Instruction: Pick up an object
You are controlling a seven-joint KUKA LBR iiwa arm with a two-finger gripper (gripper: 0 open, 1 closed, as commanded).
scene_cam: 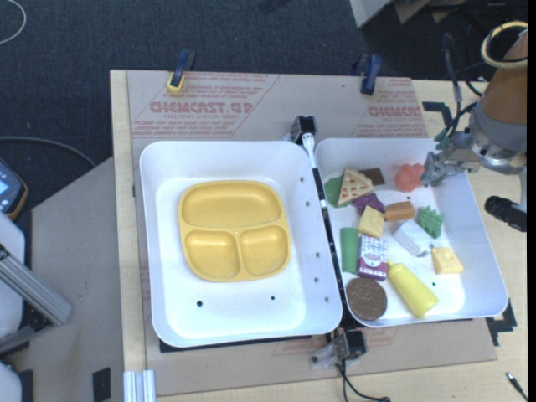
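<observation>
Though blurred—tool [435, 171] beside tomato [409, 177].

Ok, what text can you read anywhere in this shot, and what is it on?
"CHEMCAST GP", red print, large, on the board behind the left bin.
The same red print behind the right bin, partly cut off.
Smaller red lines around both: too blurred.
Purple packet label: too small.

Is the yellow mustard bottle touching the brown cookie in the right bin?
Cannot tell. In the camera view the yellow mustard bottle lies just right of the brown cookie, their edges meeting near the bottle's cap, but the slanted view shows neither contact nor gap plainly.
</observation>
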